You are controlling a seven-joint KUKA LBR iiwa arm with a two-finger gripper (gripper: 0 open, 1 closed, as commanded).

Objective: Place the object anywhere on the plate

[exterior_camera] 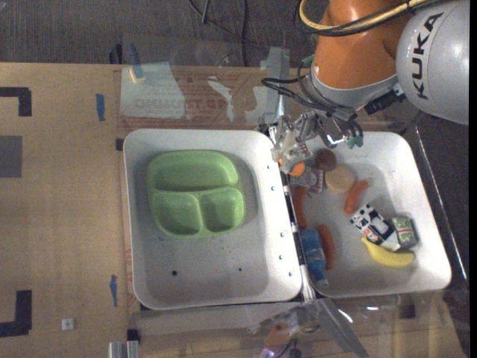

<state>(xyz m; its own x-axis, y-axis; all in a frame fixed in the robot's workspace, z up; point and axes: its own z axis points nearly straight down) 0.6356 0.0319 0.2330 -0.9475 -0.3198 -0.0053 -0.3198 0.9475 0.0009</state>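
Camera view: the green plate (197, 192) lies in the left bin (141, 274), well left of the gripper (297, 149). The gripper hangs over the right bin's (428, 267) near-left corner, just above a small orange piece (298, 169). Toys crowd that side; the plate's compartments lie bare. Whether the pincer is apart or together, I cannot tell.

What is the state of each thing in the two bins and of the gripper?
Green plate: flat in the left bin, nothing on it.
Banana: lying in the right bin, beside the cartons.
Orange sausage: lying loose, untouched.
Round tan block: resting by the gripper.
Gripper: low at the right bin's left edge.
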